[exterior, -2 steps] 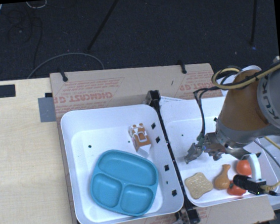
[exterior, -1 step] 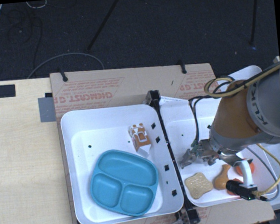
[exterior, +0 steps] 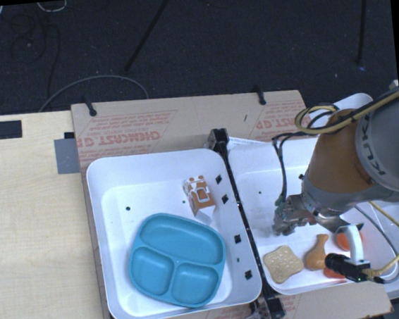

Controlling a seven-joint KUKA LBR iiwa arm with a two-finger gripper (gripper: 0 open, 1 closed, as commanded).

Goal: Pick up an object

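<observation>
Jaws (exterior: 288,218) hang low in the right bin (exterior: 258,174); whether they are parted or closed cannot be told, and nothing shows gripped. Just below them lies a slice of toast (exterior: 282,263), a tan toy (exterior: 316,254) beside it. Far left sits a blue plate (exterior: 176,259).

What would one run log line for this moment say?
gripper: low in right bin | toast: below it, untouched | blue tray: left bin

Right bin (exterior: 259,184) far side hidden under arm (exterior: 348,161); pincer (exterior: 288,218) blurred; orange object (exterior: 344,240) partly covered
</observation>
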